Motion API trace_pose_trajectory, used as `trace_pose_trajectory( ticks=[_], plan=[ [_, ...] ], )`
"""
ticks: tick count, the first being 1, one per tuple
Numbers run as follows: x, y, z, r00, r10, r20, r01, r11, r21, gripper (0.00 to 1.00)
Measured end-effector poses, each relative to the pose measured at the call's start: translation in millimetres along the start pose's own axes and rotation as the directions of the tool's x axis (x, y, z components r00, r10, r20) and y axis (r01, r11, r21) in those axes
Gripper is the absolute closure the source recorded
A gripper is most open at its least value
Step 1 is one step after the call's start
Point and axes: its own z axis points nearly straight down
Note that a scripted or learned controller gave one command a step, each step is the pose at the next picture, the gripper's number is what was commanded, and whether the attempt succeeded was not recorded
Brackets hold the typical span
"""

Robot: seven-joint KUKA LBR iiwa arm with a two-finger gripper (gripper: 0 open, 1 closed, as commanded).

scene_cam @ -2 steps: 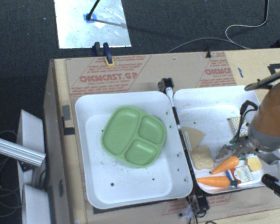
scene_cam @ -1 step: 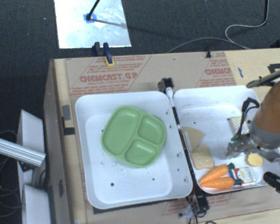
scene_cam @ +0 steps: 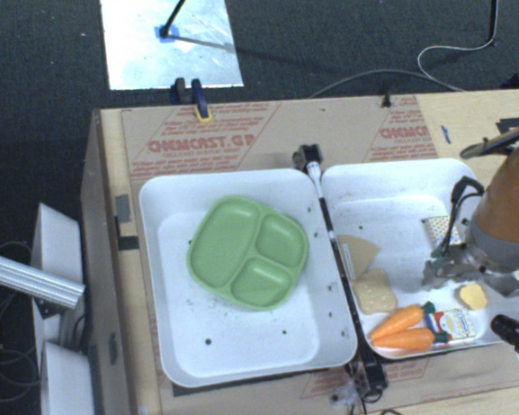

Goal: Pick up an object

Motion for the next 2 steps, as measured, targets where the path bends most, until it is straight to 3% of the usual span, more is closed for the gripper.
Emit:
trace_pose_trajectory(
  ticks=[1, 2],
  plan=[
    [-0.2, 1.1, -10.4, 1.000, -0.001, 0.000, 0.001, 1.000, -0.003, 1.00],
    [-0.2, 1.1, -10.4, 1.000, -0.001, 0.000, 0.001, 1.000, -0.002, 0.00]
  ],
)
